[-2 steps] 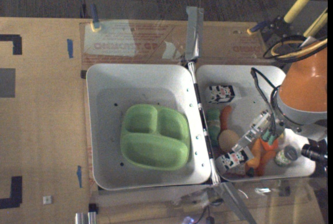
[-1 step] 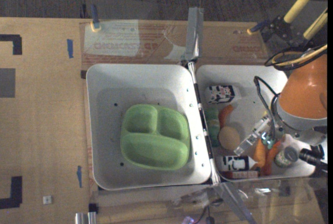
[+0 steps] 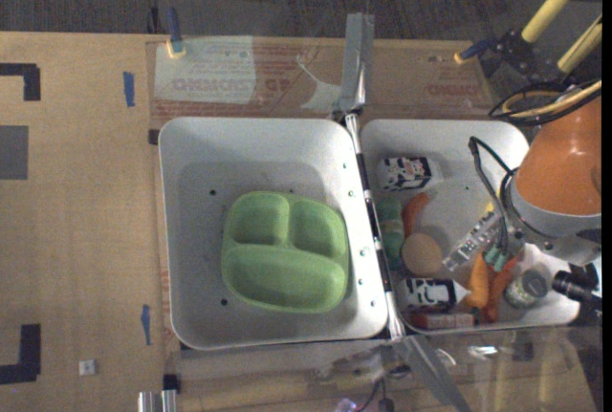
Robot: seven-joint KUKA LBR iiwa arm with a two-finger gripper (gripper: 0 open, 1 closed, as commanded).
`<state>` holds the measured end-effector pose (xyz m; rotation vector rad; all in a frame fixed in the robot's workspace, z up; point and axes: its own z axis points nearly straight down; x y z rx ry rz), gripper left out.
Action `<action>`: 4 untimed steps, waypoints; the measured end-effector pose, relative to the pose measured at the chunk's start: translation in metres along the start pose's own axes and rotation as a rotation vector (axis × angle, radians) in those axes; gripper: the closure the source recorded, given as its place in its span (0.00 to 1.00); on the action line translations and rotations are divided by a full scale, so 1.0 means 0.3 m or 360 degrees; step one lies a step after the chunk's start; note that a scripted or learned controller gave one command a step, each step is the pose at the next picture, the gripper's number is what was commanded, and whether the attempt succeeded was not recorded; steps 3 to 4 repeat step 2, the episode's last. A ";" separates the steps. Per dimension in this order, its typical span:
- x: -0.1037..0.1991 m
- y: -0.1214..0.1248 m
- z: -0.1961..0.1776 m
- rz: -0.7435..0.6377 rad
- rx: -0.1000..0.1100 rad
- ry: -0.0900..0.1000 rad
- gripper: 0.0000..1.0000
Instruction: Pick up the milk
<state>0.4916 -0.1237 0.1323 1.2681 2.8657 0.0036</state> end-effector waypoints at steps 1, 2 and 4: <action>0.205 0.209 -0.463 -0.0258 0.0006 0.0009 1.00; 0.282 0.275 -0.346 -0.0519 0.0008 0.0013 1.00; 0.282 0.275 -0.346 -0.0519 0.0008 0.0013 1.00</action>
